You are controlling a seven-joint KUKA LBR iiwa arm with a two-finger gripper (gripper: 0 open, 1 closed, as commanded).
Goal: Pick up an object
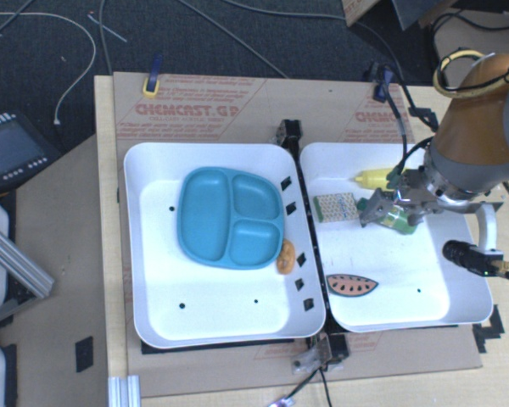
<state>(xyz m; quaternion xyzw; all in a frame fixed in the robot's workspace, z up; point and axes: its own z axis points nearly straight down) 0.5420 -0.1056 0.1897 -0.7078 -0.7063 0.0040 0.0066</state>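
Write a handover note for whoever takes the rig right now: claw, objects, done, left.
Claw: low in the right bin, at its upper part, over a green object; open or shut cannot be told, and no grasp is confirmed.
Right bin: yellow object by the top wall, green mesh pad left of the claw, watermelon slice toy near the front.
Left bin: blue divided plate, small orange-brown item at its right edge.
Done: arm positioned in the right bin.
Left: secure and lift one object.

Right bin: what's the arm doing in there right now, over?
Gripper low in right bin, over a green object; grasp unconfirmed. Yellow piece, patterned pad crowd close. Watermelon slice apart.
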